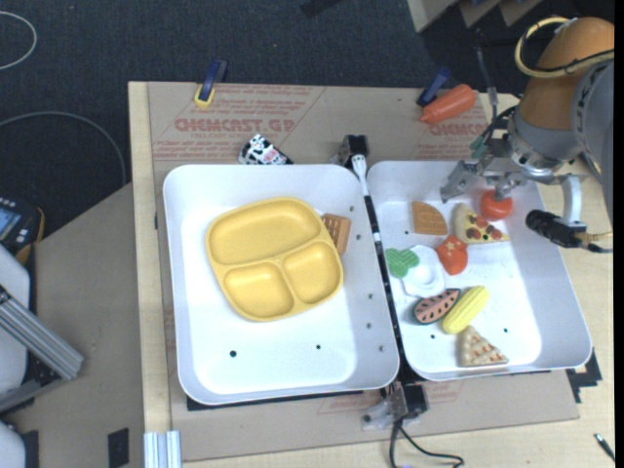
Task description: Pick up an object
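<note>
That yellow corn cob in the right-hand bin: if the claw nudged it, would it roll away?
The corn cob looks rounded and long, so it would probably roll sideways rather than along its length. It leans against the dark grilled piece, which may stop it on that side. It looks like a plastic toy, so likely light and stiff.

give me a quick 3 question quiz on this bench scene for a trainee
1. True or false: the yellow divided plate lies in the left bin.
2. Which toy lies nearest the front edge of the right bin? A) pizza slice B) corn cob C) red tomato
3. Fill in: the gripper hangs over the ____ part of the right bin.

Key
1. True.
2. A, the pizza slice; the corn cob sits just behind it.
3. Back, beside the red tomato.
</note>
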Motion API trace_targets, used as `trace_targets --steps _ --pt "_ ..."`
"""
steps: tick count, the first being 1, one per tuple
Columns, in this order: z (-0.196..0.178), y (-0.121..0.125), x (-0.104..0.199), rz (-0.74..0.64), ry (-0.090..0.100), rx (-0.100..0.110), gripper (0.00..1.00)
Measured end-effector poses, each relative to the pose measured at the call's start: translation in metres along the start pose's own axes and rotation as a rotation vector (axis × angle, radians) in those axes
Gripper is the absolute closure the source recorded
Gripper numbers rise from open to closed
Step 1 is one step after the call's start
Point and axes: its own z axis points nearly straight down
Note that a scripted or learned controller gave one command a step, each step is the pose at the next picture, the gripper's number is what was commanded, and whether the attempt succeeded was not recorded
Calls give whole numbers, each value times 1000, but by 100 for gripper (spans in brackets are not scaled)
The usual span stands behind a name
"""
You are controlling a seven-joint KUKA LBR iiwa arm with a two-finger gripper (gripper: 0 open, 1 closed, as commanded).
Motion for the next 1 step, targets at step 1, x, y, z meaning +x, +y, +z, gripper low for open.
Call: trace_targets --steps 1 --pt "9 4 0 -1 -5 -15 0"
